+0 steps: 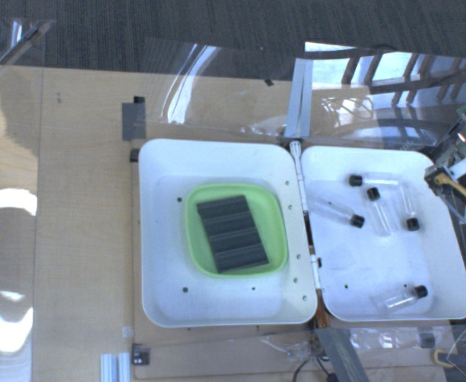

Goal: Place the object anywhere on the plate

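Those clear vials [338,211] at three o'clock of the green plate [276,237] look light, slick, possibly breakable; pinch mid-tube. Pincer state: can't tell.

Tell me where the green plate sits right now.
The green plate lies in the middle of the left white bin in the camera view, with a dark ridged block resting on it. The clear vials are in the right bin.
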You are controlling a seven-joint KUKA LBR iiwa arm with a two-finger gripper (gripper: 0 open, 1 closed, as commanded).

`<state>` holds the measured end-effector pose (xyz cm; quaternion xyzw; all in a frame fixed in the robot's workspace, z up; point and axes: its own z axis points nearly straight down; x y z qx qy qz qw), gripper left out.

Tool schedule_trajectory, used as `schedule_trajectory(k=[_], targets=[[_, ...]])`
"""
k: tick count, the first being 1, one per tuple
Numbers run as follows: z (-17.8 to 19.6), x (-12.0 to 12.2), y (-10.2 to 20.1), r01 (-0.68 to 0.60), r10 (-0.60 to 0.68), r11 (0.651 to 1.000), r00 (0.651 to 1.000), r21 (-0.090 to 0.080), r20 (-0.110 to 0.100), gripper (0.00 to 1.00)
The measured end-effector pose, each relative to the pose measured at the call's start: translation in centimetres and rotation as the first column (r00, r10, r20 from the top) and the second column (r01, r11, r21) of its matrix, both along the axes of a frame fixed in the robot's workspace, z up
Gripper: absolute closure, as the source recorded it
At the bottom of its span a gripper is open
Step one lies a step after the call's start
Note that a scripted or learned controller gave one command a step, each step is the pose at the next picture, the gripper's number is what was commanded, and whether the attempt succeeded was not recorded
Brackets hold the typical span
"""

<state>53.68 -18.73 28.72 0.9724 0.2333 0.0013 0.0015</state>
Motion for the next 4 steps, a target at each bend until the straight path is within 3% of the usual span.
schedule_trajectory(k=[1,2,3,4], targets=[[-0.5,-4.8,-1.8,0.211,-0.211,0.977,0.977,0.002,0.0,0.0],[2.0,-1.0,2.6,0.178,-0.178,0.984,0.984,0.001,0.005,0.0],[-4.0,4.4,1.3,0.259,-0.259,0.966,0.966,0.002,-0.002,0.0],[0.7,-2.4,-1.8,0.254,-0.254,0.967,0.967,0.002,0.004,0.0]])
